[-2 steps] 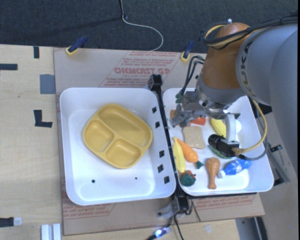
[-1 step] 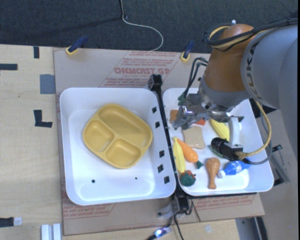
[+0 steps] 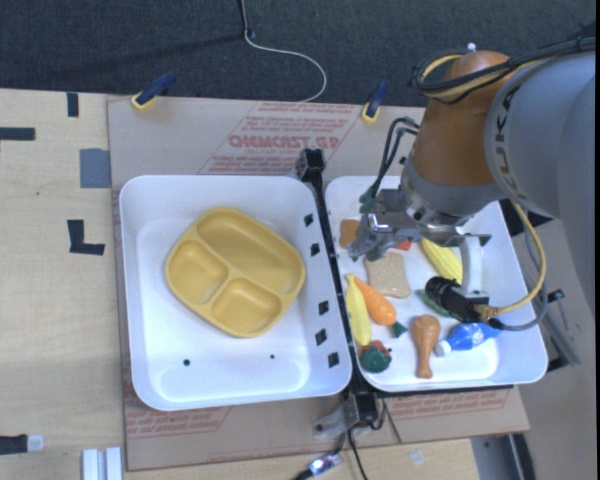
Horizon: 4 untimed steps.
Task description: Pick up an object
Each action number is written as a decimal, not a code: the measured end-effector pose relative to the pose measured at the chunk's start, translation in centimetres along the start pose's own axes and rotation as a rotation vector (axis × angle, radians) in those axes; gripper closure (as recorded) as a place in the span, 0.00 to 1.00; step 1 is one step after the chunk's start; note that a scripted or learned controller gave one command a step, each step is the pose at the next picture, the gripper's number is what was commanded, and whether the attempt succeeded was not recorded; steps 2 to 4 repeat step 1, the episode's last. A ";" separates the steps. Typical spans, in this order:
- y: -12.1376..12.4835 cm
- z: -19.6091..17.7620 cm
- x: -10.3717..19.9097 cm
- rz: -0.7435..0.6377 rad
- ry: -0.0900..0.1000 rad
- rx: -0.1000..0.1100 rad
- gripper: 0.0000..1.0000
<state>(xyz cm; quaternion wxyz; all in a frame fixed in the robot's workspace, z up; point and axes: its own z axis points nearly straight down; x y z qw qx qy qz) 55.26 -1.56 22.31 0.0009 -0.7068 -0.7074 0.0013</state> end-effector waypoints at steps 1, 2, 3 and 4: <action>1.0 -0.9 0.9 -0.002 0.001 -0.002 1.00; 1.0 -0.9 0.9 -0.002 0.001 -0.002 1.00; 1.0 -0.9 0.9 -0.002 0.001 -0.002 1.00; 1.0 -0.9 0.9 -0.002 0.001 -0.002 1.00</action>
